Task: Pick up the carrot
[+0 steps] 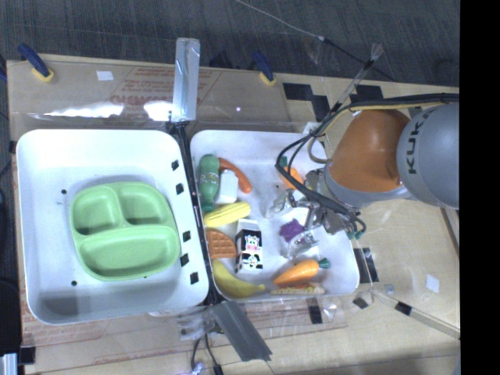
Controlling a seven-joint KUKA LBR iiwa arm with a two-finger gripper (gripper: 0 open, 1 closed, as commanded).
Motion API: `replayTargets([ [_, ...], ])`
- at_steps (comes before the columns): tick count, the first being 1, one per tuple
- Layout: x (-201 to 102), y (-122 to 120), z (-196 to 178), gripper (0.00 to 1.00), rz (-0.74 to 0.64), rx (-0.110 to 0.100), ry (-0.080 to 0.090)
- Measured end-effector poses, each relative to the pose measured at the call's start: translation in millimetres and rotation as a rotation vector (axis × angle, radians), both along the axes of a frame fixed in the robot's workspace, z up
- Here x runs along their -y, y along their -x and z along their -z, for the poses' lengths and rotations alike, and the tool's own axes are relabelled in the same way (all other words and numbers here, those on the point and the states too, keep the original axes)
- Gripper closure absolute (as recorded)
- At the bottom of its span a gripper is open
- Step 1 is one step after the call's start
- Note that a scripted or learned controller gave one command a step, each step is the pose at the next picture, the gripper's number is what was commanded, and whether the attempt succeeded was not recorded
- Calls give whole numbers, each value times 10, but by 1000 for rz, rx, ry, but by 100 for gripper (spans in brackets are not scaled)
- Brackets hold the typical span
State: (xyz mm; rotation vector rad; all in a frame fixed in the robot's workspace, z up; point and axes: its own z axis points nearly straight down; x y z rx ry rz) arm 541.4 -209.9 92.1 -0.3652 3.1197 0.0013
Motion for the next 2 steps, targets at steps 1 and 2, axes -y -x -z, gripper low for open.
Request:
replayTargets([
  [1,-3,-527,-12,0,186,3,1],
  [2,-17,-546,-126,100,180,7,2],
])
